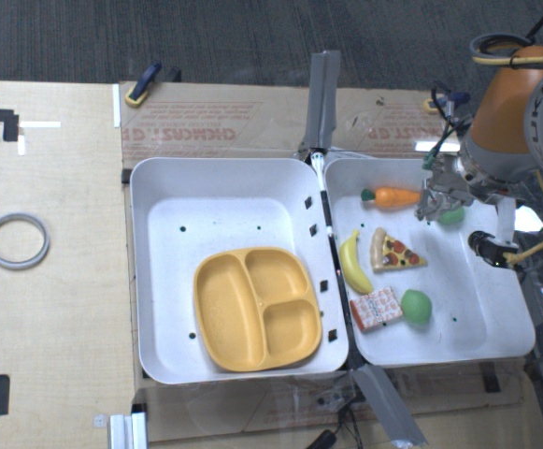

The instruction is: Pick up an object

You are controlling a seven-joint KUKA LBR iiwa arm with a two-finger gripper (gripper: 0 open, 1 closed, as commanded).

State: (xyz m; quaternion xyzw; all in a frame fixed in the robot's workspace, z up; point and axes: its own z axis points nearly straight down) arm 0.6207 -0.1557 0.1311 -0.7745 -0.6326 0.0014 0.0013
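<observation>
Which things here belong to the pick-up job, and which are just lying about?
Job:
end effector
orange toy carrot
yellow toy banana
toy pizza slice
round green toy
red and white packet
right white bin

Lying about:
yellow divided plastic plate
left white bin
grey tape roll

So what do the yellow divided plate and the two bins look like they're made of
The yellow divided plate looks like moulded plastic with a matte finish: even colour, soft rounded ridges, no glare. The left bin and right bin look like thin white plastic, smooth and faintly glossy with rounded corners, though painted metal can't be excluded.
</observation>
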